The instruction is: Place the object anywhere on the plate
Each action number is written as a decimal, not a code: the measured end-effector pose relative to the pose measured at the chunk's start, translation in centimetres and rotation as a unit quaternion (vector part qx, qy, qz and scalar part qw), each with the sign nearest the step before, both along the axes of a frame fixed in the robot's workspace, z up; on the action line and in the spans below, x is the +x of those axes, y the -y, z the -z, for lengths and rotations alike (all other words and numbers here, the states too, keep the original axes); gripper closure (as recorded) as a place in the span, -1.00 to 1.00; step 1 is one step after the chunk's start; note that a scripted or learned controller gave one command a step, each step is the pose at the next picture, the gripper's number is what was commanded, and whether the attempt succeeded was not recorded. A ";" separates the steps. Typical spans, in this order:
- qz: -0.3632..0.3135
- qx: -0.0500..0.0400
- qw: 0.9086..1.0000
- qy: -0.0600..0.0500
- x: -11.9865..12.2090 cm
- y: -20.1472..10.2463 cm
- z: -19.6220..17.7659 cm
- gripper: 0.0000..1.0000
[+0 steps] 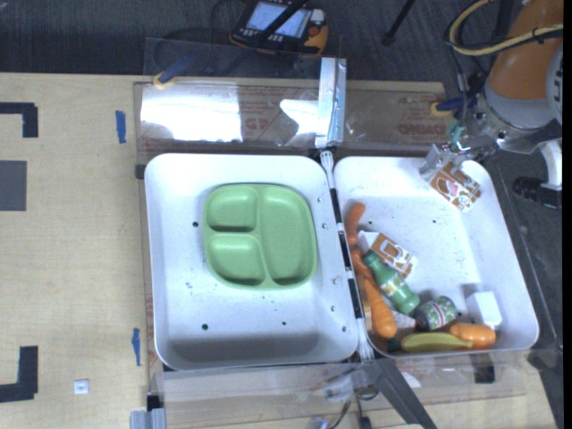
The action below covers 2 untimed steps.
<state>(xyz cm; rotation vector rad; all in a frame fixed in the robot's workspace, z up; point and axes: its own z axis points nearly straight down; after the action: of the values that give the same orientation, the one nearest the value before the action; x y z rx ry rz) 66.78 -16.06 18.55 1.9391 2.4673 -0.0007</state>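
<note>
The left bin (170,186) holds a green plate (261,234) with three compartments, lying a little toward the bin's far edge and roughly midway between its side walls. Nothing rests on the plate's surface. A few dark specks dot the white floor around it.

The right bin (509,266) sits touching the left bin along a shared middle seam. Against that seam, an orange carrot (356,218) lies near the middle of the wall, and a second, longer carrot (375,304) runs down toward the near left corner. Beside them a small printed carton (391,255) lies flat, with a green bottle (391,286) slanting just below it. Along the near edge sit a round green can (437,313), a yellow banana (433,340), another orange piece (possibly a carrot too) (473,333) and a white block (487,308), all crowded close together.

At the far right corner of this bin the gripper (454,155) hangs at the end of the grey and orange arm (523,70). A small brown-and-white packet (454,187) appears directly beneath it, near the bin's far right corner; whether the packet is pinched or merely lying under the gripper cannot be told from this view.
</note>
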 end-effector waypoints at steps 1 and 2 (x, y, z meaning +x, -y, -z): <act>-0.103 0.001 0.995 -0.001 -0.4 -9.0 -3.1 1.00; -0.191 0.001 0.982 -0.001 -2.8 -16.1 0.1 1.00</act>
<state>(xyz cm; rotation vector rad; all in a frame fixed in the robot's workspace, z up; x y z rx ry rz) 63.94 0.00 18.47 1.4338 2.7958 0.0006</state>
